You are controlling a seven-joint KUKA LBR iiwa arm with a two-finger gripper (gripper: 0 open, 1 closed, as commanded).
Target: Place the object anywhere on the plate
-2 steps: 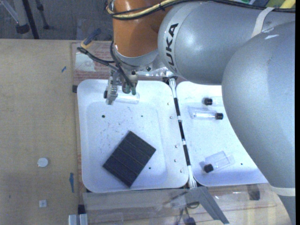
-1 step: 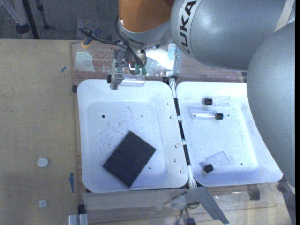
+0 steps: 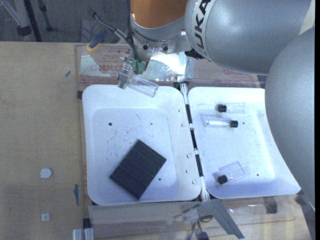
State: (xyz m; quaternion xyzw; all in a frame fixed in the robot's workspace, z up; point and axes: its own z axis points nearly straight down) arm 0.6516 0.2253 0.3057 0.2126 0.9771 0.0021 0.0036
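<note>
Your gripper [image 3: 131, 74] grasps a clear plastic vial [image 3: 143, 87] above the left bin's [image 3: 95, 134] far edge. The dark, ridged square plate [image 3: 138, 168] lies nearer you.

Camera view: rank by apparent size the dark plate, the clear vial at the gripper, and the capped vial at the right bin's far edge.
1. Dark plate, clearly largest.
2. Clear vial at the gripper.
3. Capped vial at the right bin's far edge, slightly smaller. The vial at the gripper may sit nearer the camera, so 2 versus 3 is unsure.

Claw [image 3: 131, 70] above the left bin's [image 3: 100, 104] far rim, clear vial [image 3: 141, 86] between its fingers, dark plate [image 3: 138, 168] below.
</note>
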